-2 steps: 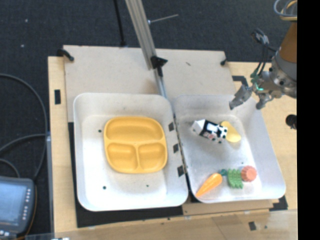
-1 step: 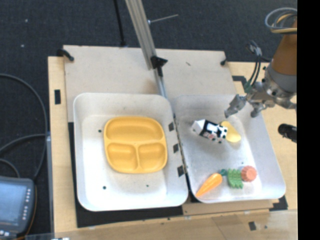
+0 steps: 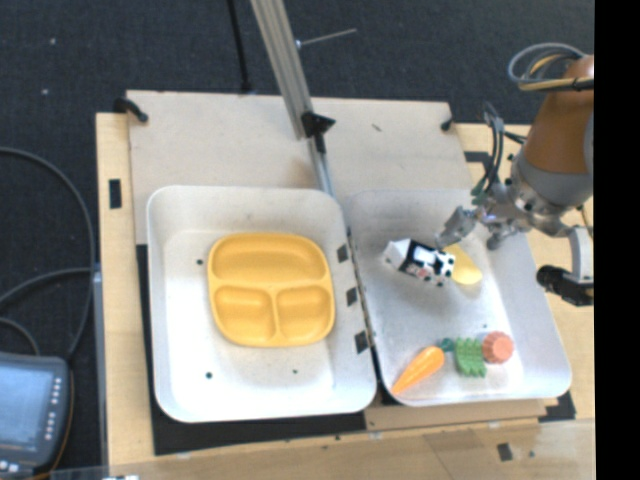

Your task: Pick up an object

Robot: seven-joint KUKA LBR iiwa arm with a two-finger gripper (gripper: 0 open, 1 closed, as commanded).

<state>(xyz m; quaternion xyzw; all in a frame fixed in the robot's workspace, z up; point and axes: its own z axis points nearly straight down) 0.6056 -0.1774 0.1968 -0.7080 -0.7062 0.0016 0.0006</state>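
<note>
- The worktop is a pale wooden board carrying two shallow white bins side by side, with a slanted aluminium post rising from its far edge.
- The left bin holds a yellow divided tray, lying flat near its middle, well apart from everything else.
- The right bin holds the small things; the arm reaches over its far right corner.
- The gripper hangs over the far part of the right bin; whether its fingers are apart or together cannot be told, since they blur into the wrist.
- A black-and-white cow toy lies on its side in the right bin, just beside the gripper and nearer the camera, not between the fingers as far as the view shows.
- A yellow lemon-like piece touches the cow toy on its right, close under the gripper.
- At the near edge of the right bin, well apart from the gripper, lie an orange carrot, a green piece beside it, and a reddish-orange round piece touching the green one.
</note>
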